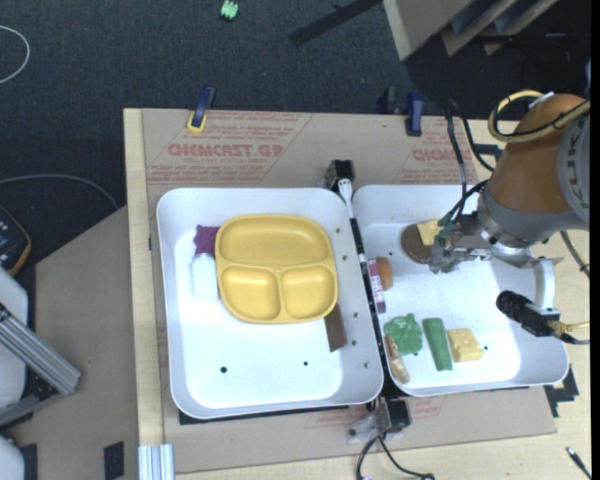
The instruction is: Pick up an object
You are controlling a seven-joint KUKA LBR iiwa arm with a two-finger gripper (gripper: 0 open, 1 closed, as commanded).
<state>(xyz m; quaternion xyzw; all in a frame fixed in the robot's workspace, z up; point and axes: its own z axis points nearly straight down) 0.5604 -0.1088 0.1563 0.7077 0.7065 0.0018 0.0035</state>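
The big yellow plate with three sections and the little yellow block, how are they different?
The yellow three-section plastic plate lies in the left white bin; the small yellow block lies in the right white bin. The plate is far bigger and takes up much of its bin, while the block is a small chunk near the front. The plate has rounded, hollow sections; the block looks boxy and solid. Both are yellow.

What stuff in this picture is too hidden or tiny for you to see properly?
- Camera view: the claw tips sit under the grey arm, so open or shut is unclear.
- The round brown object is partly covered by the claw.
- The purple item and white bottle-like thing are tucked behind the yellow divided plastic tray.
- The small green thing on the floor is too tiny to identify.
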